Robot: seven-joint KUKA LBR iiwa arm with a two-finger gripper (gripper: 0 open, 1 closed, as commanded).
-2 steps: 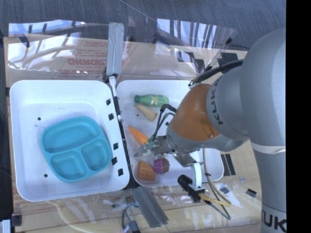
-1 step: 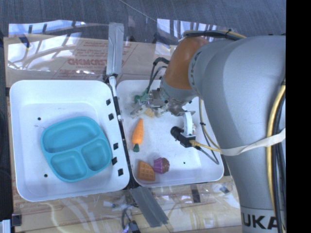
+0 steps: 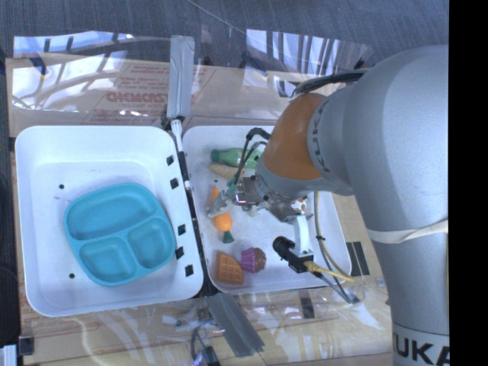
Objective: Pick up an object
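The right bin [image 3: 200, 175] holds several small toy foods: a green bottle-like piece [image 3: 227, 157], a beige piece [image 3: 222, 171], an orange carrot-like piece [image 3: 222, 222] with a green stub [image 3: 228, 237], a waffle-like orange piece [image 3: 228, 268] and a purple piece [image 3: 254, 260]. My gripper [image 3: 241, 197] hangs low over the middle of this bin, just above and right of the carrot-like piece. The wrist and its orange band [image 3: 293, 147] cover much of the bin's right half.
The left bin [image 3: 46, 151] carries a blue divided plate [image 3: 118, 232]. A grey taped divider [image 3: 180, 82] runs between the bins at the back. The big grey arm [image 3: 396, 158] fills the right side. A black cable fitting [image 3: 290, 254] hangs near the bin's front right.
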